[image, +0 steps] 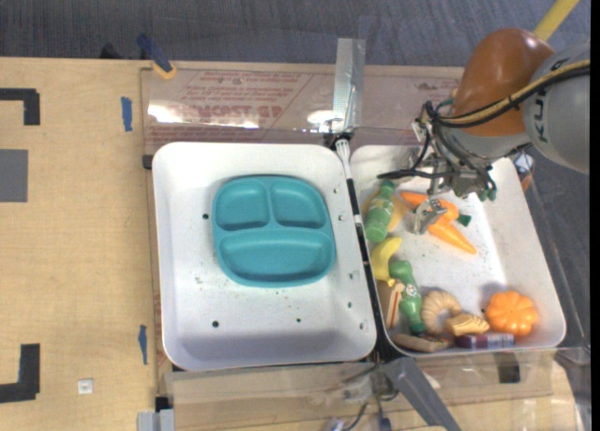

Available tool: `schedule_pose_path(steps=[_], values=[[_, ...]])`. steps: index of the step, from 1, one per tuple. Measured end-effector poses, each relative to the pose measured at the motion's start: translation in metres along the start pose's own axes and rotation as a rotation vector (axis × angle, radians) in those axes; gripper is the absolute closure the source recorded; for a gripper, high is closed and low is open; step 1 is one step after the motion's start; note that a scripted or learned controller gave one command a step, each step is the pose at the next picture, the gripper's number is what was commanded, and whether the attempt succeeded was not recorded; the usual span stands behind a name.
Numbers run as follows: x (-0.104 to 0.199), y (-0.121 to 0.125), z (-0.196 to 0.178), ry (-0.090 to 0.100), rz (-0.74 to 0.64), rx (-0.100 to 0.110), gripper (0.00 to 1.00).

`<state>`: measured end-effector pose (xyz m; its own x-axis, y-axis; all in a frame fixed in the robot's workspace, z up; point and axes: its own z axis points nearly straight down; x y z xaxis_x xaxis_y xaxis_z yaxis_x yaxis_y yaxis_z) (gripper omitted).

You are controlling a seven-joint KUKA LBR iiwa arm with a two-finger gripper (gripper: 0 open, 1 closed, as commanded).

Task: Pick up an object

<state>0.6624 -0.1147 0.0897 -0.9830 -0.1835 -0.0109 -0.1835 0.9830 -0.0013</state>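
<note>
Orange toy carrots (448, 230) are seen in the right bin (539, 260), directly beneath the gripper (433, 214), which is lowered among them. Whether the claw is released or clenched cannot be told. A teal divided plate (273, 230) is held by the left bin (178, 260).

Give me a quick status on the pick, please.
Gripper low in right bin, over the carrots. Nothing seen held. Toy food crowds the bin's left and near sides; teal tray in left bin.
</note>
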Motion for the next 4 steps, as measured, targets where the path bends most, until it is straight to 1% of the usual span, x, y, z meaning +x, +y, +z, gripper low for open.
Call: schedule_pose_path(steps=[1, 2, 3, 4], values=[[-0.003, -0.001, -0.014, -0.012, 0.0, 0.004, 1.0], [-0.003, 0.0, -0.013, -0.011, 0.0, 0.004, 0.0], [0.045, -0.022, 0.001, 0.001, 0.107, 0.001, 0.0], [0.084, -0.027, 0.0, 0.0, 0.221, 0.001, 0.0]])
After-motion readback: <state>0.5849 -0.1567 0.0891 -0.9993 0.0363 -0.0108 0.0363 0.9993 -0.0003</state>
